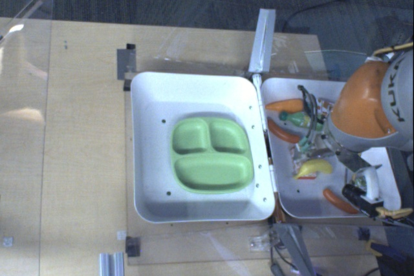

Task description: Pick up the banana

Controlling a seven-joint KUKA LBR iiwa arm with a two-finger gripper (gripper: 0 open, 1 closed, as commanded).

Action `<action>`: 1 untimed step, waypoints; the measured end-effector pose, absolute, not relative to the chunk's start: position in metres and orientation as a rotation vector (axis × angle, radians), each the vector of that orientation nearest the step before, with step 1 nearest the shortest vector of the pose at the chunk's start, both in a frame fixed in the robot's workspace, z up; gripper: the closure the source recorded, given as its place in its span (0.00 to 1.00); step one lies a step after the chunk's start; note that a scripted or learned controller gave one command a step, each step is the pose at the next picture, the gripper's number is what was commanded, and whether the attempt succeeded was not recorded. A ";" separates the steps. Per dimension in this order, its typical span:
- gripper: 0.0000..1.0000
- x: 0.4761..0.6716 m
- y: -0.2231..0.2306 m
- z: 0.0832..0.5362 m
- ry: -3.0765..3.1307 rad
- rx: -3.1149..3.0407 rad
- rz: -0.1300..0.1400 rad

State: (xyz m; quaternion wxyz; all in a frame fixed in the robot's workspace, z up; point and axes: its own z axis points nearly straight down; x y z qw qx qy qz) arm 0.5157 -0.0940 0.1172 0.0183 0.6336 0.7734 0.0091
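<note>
Glossy orange arm band (363,103), curved yellow banana (313,169)

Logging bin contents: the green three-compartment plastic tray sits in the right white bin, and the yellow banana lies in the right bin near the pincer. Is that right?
Not quite. The camera view shows the green three-compartment plastic tray in the left white bin. The yellow banana does lie in the right white bin, near the pincer.

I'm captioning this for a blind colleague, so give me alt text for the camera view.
A grey and orange robot arm reaches from the right into the right white bin, its gripper just above a yellow banana among carrots and sausages. The left white bin holds a green divided tray.
</note>
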 end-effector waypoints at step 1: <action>0.00 0.516 -0.094 0.117 2.402 1.967 0.028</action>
